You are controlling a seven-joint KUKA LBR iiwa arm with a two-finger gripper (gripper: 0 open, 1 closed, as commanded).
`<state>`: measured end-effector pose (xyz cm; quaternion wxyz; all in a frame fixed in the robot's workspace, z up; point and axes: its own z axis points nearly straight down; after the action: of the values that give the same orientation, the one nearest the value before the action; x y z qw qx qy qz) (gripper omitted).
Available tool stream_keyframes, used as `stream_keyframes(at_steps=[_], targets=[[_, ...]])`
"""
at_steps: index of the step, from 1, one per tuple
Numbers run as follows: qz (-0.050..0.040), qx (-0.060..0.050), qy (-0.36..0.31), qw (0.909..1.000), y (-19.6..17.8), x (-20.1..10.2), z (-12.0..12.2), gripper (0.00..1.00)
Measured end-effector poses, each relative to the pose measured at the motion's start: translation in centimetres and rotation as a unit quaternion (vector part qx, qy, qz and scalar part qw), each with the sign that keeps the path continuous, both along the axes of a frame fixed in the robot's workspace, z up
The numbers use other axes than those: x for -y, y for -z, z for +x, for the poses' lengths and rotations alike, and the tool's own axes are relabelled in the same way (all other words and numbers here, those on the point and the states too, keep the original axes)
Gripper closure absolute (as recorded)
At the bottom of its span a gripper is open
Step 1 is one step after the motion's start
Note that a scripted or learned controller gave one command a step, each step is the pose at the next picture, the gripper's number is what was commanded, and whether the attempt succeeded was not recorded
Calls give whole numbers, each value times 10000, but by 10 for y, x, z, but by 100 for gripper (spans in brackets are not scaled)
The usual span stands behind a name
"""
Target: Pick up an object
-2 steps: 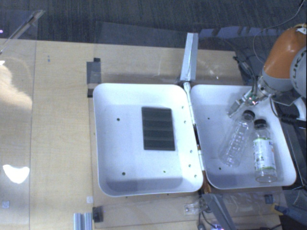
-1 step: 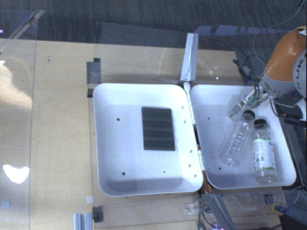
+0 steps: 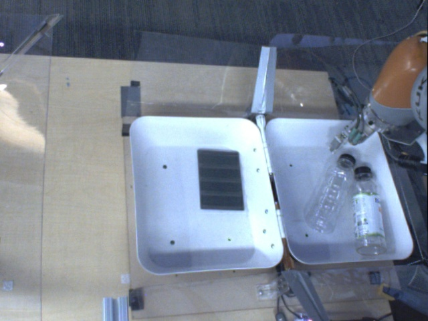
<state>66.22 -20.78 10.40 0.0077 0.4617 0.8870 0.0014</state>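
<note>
Two clear plastic bottles with black caps lie in the right bin (image 3: 292, 154). One bottle (image 3: 327, 196) is tilted, with its cap toward the far right. The other bottle (image 3: 368, 217), with a pale label, lies almost parallel to the bin's right wall. My gripper (image 3: 348, 138) hangs over the right bin's far right corner, just beyond the tilted bottle's cap, and nothing shows in its hold. A dark ribbed rectangular pad (image 3: 221, 179) lies flat in the middle of the left bin (image 3: 144, 199).
A metal bar (image 3: 265, 79) runs back from the seam between the bins. Black brackets (image 3: 131, 99) sit at the left bin's far left corner. Cables (image 3: 408, 156) trail along the right side. The wooden bench (image 3: 67, 179) stretches to the left.
</note>
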Motion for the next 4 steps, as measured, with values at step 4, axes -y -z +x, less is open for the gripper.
stream_keyframes(at_steps=[4], targets=[[16, -12, 596, 9982, -88, -3, 9, 0]])
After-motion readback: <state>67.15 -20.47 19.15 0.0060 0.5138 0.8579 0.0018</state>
